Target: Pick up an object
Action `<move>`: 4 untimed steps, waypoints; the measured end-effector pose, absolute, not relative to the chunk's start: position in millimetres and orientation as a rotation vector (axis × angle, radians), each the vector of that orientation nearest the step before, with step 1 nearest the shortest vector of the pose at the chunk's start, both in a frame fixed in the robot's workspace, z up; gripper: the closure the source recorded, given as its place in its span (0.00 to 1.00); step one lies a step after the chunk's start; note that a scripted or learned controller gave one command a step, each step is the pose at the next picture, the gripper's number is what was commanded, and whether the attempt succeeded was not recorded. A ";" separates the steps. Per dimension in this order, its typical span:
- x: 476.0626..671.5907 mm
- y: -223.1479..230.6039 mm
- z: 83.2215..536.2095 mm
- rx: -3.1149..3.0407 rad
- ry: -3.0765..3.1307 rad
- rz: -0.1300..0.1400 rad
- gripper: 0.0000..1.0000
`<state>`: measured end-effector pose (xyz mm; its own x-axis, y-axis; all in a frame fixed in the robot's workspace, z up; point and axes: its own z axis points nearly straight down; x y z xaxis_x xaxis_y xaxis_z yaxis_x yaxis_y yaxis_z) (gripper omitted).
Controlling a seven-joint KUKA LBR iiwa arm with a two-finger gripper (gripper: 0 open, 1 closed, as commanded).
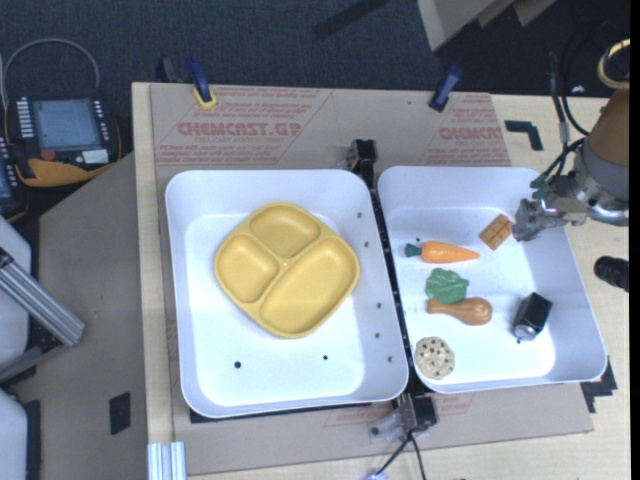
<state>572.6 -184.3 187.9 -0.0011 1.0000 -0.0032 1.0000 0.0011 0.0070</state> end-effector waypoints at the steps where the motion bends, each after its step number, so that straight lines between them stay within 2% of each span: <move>1: 573.8 -184.6 212.9 2.216 2.218 0.004 1.00; 2: 570.6 -129.0 224.0 2.217 2.228 0.001 1.00; 3: 582.7 -74.0 227.0 2.215 2.227 0.003 1.00; 4: 574.5 -16.9 220.2 2.218 2.231 -0.001 1.00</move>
<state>574.5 -16.9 220.2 -0.0060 1.0000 0.0027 1.0000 0.0060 -0.0032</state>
